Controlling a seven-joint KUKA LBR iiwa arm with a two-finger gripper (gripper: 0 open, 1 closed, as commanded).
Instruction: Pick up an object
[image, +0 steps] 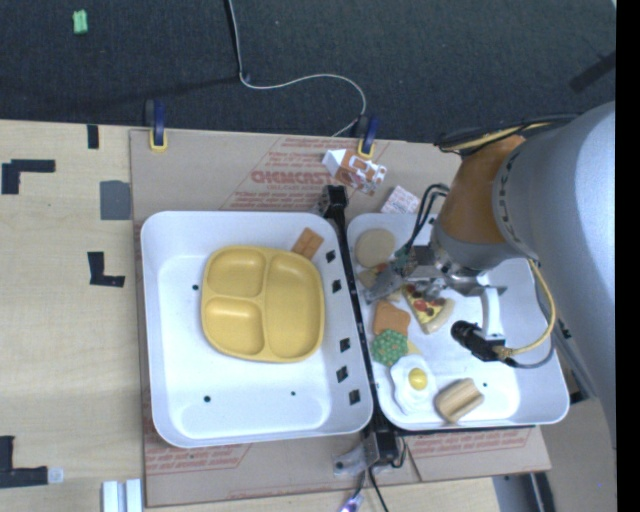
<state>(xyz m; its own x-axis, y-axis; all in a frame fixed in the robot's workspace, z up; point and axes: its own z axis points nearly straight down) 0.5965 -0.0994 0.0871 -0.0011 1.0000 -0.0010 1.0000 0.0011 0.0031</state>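
Observation:
The right bin (535, 395) holds several toy foods. A round tan biscuit (376, 244) lies at its far left, with a pizza slice (430, 312) in the middle. Nearer the front are a brown toast piece (391, 319), green broccoli (389, 347), a fried egg (411, 381) and a bread roll (458, 399). My gripper (398, 272) hangs low over the bin's left part, between the biscuit and the toast, just left of the pizza slice. The wrist and its cables hide what lies directly under it. I see nothing clearly held.
The left bin (170, 400) carries a yellow divided plate (264, 303) and a small brown piece (307, 242) at its far right corner. Wrapped items (356, 170) lie on the cardboard behind the bins. The grey arm (560, 200) covers the right bin's far right side.

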